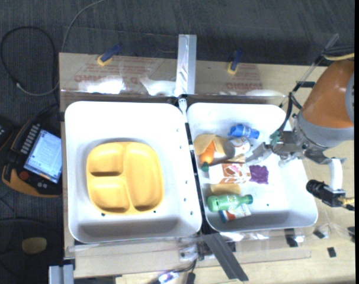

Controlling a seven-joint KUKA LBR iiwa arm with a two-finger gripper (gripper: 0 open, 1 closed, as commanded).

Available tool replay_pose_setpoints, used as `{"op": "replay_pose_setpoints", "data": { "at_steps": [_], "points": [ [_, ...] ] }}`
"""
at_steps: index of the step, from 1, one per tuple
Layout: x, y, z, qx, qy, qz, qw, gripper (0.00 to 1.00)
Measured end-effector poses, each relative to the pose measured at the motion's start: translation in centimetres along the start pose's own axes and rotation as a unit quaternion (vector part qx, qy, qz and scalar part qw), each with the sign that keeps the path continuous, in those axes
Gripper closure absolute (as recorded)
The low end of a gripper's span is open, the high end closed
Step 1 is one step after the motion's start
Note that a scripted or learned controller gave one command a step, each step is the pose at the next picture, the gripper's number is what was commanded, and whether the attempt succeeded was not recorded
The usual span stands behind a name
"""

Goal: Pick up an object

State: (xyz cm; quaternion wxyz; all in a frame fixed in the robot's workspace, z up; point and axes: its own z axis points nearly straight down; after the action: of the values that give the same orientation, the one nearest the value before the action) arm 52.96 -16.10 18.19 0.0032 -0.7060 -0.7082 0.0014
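**Q:** What do you see lying in the right bin [298, 218], and which way does each thing run?

**A:** You have a loose cluster in the bin's left and middle part. A green bottle [228, 202] lies on its side, long axis running left to right, cap end toward the right. Just below it, touching or nearly so, lies a small red, white and blue packet [234, 213]. Above the bottle lies a white carton with a red pattern [230, 172], flat, its long axis also left to right. A purple crumpled piece [259, 174] sits just beside the carton's right end. Higher up you find an orange and tan object [207, 148] by the bin's left wall, a grey can-like item [237, 148] next to it, and a blue crumpled object [243, 131] nearest the far wall.

**Q:** Where is the gripper [263, 152]?

**A:** It hangs over the right bin, near the grey item and just above the purple piece. You cannot tell from this view how far apart its parts stand, nor see anything held in it. The arm's orange band [327, 96] lies over the bin's right rim.

**Q:** And the surroundings?

**A:** The left bin [79, 218] holds a yellow divided tray [125, 176]. Both bins rest on a wooden bench [268, 76] over dark carpet [37, 16]. A pendant with a lit screen [40, 158] lies on the floor at left. The right bin's right part and near strip are bare white floor.
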Motion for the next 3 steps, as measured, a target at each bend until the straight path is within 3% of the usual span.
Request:
{"op": "replay_pose_setpoints", "data": {
  "at_steps": [1,2,3],
  "points": [
    [1.4,9.2,9.1,-0.009,-0.002,0.026,0.9996,0.0],
    [1.3,9.3,8.3,-0.009,-0.002,0.026,0.9996,1.0],
    [3.5,11.8,8.4,0.007,-0.002,0.017,0.9998,1.0]
  ]
}}
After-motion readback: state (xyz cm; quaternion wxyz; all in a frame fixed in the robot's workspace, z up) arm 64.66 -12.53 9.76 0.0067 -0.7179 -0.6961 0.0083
